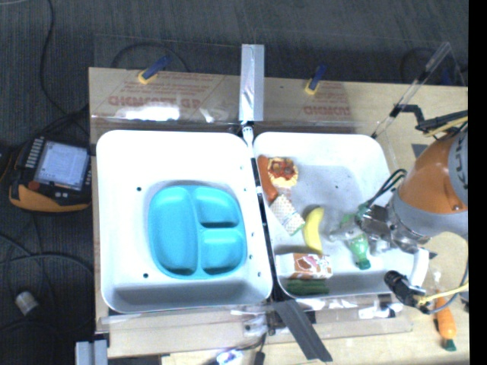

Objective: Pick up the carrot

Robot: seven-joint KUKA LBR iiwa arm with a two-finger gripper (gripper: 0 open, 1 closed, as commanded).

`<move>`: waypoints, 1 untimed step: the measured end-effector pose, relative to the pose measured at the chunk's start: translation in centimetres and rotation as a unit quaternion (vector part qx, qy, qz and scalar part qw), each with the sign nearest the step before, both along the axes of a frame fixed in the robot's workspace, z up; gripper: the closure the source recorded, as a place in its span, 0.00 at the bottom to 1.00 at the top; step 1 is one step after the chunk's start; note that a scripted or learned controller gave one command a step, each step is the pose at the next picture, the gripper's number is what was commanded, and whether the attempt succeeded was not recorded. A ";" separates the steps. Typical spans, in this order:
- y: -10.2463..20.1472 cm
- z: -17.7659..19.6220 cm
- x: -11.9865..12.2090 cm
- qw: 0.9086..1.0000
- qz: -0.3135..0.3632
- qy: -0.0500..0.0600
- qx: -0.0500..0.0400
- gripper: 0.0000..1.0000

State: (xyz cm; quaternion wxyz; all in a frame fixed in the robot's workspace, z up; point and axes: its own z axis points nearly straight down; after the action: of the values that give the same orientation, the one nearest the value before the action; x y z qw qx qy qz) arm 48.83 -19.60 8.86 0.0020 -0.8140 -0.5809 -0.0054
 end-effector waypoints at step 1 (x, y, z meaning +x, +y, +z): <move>1.2 0.1 -0.1 1.000 -0.008 -0.003 -0.008 0.00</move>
State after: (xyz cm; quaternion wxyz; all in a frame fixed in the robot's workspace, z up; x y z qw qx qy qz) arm 48.76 -18.37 8.95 -0.0061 -0.8184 -0.5746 -0.0038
